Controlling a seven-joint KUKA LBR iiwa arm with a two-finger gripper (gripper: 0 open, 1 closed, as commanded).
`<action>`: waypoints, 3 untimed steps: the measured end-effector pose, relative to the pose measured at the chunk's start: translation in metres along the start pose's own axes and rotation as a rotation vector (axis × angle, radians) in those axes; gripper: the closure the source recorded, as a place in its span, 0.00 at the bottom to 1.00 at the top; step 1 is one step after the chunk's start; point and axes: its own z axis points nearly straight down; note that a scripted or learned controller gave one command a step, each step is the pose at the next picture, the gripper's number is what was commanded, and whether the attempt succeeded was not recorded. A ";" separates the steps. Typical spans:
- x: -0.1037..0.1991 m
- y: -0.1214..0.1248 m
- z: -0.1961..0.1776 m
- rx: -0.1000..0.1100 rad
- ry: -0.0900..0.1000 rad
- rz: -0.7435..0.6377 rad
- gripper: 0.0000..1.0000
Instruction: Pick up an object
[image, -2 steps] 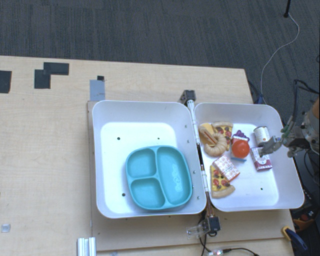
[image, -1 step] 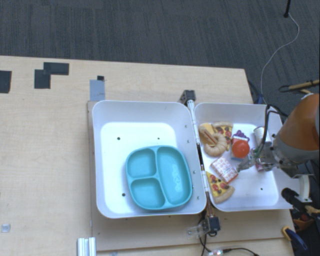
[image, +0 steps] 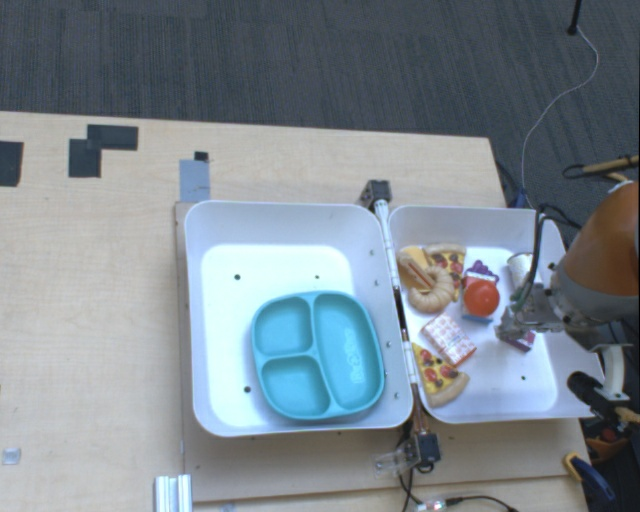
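Dark grey ribbed carpet is seen along the top and right of the scene, crossed by a thin pale cable (image: 560, 95). A light wooden bench (image: 90, 300) occupies most of the view; black rectangular marks are fixed near its upper left corner. Two shallow white bins are set side by side on the bench. The left bin (image: 215, 400) holds a blue three-compartment plate (image: 318, 354). The right bin (image: 520, 395) holds toy food: a hot dog (image: 428, 280), a red tomato (image: 482, 297), a purple piece (image: 482, 270) just behind it, a small red-and-white packet (image: 448, 338) and a pizza slice (image: 438, 375). Printing is visible on the packet but cannot be read. The gripper (image: 518, 328) is lowered at the right side of the right bin, near the tomato. Whether its claw is wide or narrow, or holding anything, cannot be told.
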 end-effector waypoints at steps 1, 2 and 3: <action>0.000 0.000 0.000 0.001 0.000 0.000 0.00; 0.001 0.001 -0.011 -0.003 0.000 -0.002 1.00; 0.001 0.001 -0.010 -0.003 0.000 -0.002 0.00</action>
